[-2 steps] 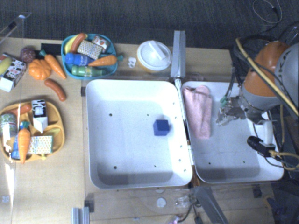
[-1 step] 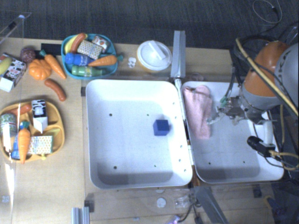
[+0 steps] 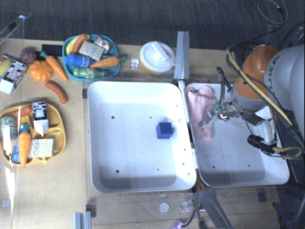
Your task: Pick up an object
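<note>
cube: blue | cloth: pale pink | bins: white | arm: grey, orange band | bowl: blue, mixed-colour toy food | tray: yellow | lidded cup: white, yellow rim

A blue cube is sitting near the middle of the left bin, well apart from its walls. Just beside that bin, in the right bin, a pink cloth is lying crumpled against the wall nearest the left bin. The gripper is hanging over the cloth's right edge, its fingers pointing toward the left bin; whether they are touching the cloth cannot be told. The grey arm with its orange band is reaching in from beyond the right bin. Behind the left bin, a white lidded bowl and a blue basket of toy food are resting on the bench; left of it, a yellow tray is holding more toys.
</note>
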`<state>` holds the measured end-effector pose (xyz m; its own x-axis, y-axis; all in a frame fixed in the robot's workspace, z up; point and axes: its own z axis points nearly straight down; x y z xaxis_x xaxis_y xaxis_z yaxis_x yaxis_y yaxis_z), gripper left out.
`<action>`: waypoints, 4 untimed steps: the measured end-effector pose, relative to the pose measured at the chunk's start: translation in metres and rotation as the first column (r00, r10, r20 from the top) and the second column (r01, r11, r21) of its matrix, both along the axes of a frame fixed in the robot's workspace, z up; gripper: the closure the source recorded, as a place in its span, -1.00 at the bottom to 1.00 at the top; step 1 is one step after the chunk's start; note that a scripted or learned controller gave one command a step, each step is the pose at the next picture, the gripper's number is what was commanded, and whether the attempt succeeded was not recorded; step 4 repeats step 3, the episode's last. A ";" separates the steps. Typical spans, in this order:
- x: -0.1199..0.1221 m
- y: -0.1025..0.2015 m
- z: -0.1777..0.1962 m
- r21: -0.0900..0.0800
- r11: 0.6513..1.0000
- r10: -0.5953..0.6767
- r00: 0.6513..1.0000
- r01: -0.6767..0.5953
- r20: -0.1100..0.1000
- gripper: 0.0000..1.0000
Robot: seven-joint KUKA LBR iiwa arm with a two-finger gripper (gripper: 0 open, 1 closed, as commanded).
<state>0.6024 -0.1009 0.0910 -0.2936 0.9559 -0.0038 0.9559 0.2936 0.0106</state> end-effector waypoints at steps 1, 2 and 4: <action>0.002 0.003 0.010 0.004 1.000 0.002 1.000 -0.002 0.003 1.00; 0.016 0.057 0.091 0.001 0.995 -0.097 0.995 0.097 -0.013 1.00; 0.000 0.046 0.186 0.000 0.997 -0.083 0.996 0.083 -0.012 1.00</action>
